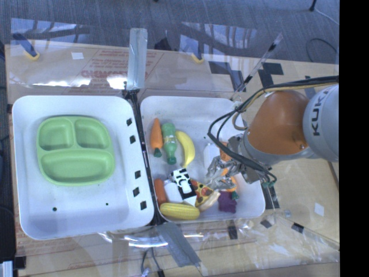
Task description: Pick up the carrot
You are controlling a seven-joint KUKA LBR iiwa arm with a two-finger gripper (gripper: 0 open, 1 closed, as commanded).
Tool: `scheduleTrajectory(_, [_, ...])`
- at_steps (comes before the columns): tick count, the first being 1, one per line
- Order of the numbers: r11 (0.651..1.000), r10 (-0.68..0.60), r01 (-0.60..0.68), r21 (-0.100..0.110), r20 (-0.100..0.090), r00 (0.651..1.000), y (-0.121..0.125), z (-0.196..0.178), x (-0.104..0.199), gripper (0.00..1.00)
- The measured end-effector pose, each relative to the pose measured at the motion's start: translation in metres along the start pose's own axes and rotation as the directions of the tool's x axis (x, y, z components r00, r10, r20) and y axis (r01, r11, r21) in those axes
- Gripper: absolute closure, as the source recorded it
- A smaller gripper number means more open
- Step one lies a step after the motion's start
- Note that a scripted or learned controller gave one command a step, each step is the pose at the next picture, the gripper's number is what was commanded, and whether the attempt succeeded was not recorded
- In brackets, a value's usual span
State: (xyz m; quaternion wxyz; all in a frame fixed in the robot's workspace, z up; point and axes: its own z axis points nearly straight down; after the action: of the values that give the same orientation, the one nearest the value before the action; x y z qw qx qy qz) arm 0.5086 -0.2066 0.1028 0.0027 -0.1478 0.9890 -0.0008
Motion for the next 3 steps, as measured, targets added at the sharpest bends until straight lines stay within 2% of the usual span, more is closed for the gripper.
scheduleTrajectory(1, [0.954,0.299,-0.299,0.003,0.002,0.954,0.005,-0.127,-0.007,1.00])
scheduleTrajectory(2, [0.954,0.299,-0.299,0.001,-0.002,0.954,0.006,-0.125,-0.006,0.00])
scheduleTrajectory(3, [0.984,0.176,-0.176,0.001,0.000,0.984,-0.005,0.010,-0.006,0.00])
